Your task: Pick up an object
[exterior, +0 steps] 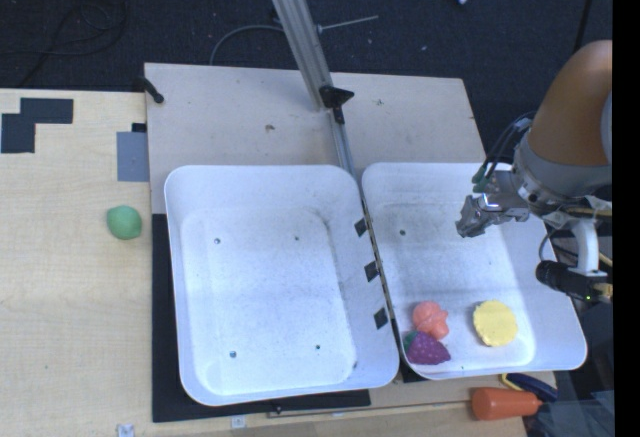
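Probably the risk is a closing on nothing: the pincer (478, 221) hangs over bare floor of the right shallow white bin (450, 187), well apart from the objects, and I cannot tell how it stands. The small orange lumpy toy (429, 316) touches the purple grape-like toy (428, 349); the yellow round toy (495, 323) lies near them, so two could be caught together.

We have three things lying in the right bin (440, 195), bunched along its near edge: an orange lump (429, 316), a purple grape bunch (429, 350) touching it on the near side, and a flat yellow piece (495, 323) just to their right, apart.
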### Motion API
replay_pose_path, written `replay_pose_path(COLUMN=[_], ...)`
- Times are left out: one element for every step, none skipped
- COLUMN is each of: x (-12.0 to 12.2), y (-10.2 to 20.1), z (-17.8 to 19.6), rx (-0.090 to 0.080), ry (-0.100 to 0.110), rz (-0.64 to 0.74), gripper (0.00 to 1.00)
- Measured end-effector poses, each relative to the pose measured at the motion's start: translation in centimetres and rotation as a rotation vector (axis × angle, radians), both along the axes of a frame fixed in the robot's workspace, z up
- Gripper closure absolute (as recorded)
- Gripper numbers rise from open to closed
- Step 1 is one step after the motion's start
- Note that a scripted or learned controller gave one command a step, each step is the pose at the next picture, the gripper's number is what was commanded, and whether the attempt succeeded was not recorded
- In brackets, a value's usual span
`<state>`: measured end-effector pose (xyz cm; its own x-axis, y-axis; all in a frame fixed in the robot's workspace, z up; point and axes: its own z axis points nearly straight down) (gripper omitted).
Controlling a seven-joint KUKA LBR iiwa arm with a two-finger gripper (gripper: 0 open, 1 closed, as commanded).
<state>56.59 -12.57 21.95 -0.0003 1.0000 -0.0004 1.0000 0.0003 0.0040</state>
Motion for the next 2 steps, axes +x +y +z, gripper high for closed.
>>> replay_pose_path(x=[0.1,1.6], y=[-0.1,5.0], z=[5.2,3.5], rx=[0.0,0.001], ry=[0.0,0.005], rz=[-0.001,0.003], gripper=[1.0,1.0])
